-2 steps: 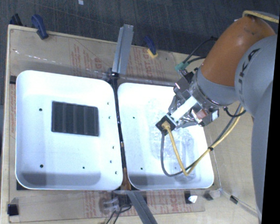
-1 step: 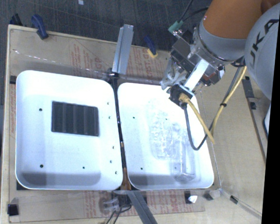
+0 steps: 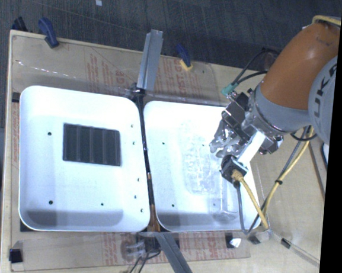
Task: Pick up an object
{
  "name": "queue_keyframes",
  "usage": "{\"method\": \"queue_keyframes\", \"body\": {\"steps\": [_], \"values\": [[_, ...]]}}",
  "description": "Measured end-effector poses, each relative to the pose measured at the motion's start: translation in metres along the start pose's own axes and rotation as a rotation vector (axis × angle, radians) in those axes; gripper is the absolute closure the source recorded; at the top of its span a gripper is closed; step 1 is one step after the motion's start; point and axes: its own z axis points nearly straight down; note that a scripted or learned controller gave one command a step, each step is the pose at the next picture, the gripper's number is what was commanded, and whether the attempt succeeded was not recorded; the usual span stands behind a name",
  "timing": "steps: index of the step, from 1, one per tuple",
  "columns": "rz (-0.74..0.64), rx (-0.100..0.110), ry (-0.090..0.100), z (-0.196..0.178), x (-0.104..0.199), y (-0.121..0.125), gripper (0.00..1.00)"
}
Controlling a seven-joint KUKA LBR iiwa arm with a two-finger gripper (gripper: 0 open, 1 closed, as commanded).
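Clear plastic object (image 3: 199, 165) lying at centre-right of the frame, in the right bin (image 3: 158, 209); see-through, ribbed, glinting (edges hard to trace against the white). Gripper (image 3: 219, 146) poised just above its upper right edge; finger state impossible to tell. Dark ribbed rectangle (image 3: 92, 144) resting in the left bin (image 3: 28, 204).

pincer (image 3: 219, 147) over right bin (image 3: 169, 219) | clear plastic object (image 3: 199, 165) below | left bin (image 3: 33, 150): dark tray (image 3: 92, 144)
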Motion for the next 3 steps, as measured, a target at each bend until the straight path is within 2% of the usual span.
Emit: {"method": "queue_keyframes", "body": {"steps": [1,2,3], "values": [[-0.008,0.002,-0.002,-0.010,0.001,0.000,1.00],[-0.888,-0.007,0.000,-0.037,-0.002,0.052,1.00],[-0.848,-0.006,0.001,-0.100,-0.051,0.112,1.00]]}}
